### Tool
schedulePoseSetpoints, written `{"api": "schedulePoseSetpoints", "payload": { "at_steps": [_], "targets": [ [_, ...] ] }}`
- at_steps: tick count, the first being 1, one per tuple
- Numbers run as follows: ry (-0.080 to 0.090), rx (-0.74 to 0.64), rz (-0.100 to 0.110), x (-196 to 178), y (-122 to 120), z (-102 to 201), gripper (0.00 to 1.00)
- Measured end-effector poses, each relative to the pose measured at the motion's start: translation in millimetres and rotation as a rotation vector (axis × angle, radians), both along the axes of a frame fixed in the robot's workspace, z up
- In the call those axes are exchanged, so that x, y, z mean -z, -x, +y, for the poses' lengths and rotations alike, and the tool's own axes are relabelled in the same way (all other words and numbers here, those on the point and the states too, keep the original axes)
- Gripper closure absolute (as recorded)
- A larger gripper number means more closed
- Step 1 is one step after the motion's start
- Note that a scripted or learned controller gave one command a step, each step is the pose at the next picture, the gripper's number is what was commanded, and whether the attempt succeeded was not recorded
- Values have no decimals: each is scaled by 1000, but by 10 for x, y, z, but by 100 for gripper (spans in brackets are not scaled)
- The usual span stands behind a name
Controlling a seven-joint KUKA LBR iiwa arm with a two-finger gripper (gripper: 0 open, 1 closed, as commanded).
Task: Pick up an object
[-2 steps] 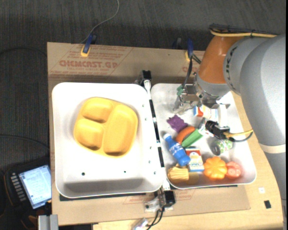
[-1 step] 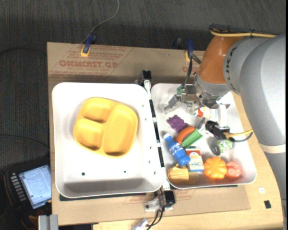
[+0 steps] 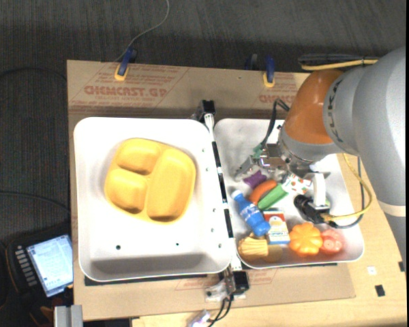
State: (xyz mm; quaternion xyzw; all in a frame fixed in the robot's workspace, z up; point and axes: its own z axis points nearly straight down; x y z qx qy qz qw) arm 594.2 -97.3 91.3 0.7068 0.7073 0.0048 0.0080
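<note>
My gripper (image 3: 258,163) reaches down into the right bin (image 3: 240,133), over its left middle part. Just below its tip lies a purple toy (image 3: 253,180), and beside that an orange carrot (image 3: 264,191) and a green piece (image 3: 277,195). A blue bottle (image 3: 249,214) lies on a slant near the bin's left wall. Along the front of the bin sit a red and white carton (image 3: 277,227), a yellow corn piece (image 3: 253,248), an orange pumpkin (image 3: 305,239) and a red fruit (image 3: 332,242). Nothing is seen held by the gripper.
The left bin (image 3: 95,251) holds a yellow divided plate (image 3: 150,179). The grey arm with its orange band (image 3: 312,114) covers the right bin's upper right. A cable (image 3: 341,213) loops by the right wall. Clamps (image 3: 268,80) hold the cardboard base.
</note>
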Motion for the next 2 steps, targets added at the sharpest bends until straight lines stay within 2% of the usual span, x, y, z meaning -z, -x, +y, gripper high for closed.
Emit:
{"api": "schedulePoseSetpoints", "payload": {
  "at_steps": [1,2],
  "targets": [
    [0,0,-1,-113,-9,-7,100],
    [-5,-1,18,-937,463,734,100]
  ]
}}
